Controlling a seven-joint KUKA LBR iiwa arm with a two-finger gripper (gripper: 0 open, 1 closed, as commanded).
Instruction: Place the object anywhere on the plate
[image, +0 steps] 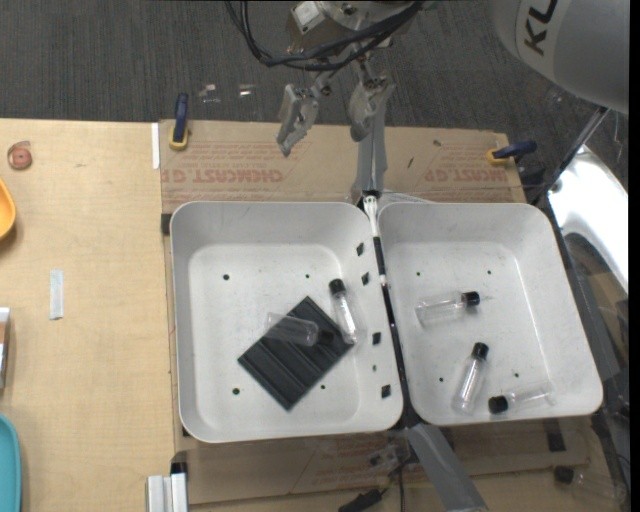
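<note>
Up top, the claw (329, 110) hangs w/ fingers spread wide, nothing btwn them, high over the bins. One vial (298, 328) lies on the black plate (286, 359) in the left bin (200, 300), so that job looks done. Another vial (343, 308) rests by the plate's edge.

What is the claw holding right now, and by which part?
Nothing. The claw hangs open above the bench, behind the bins, with only air between its fingers. The vials lie in the bins, one on the black plate.

Robotics lab bench; cardboard-lined (340, 165); clamps (180, 120); white bins (200, 300); vials (447, 307)
</note>
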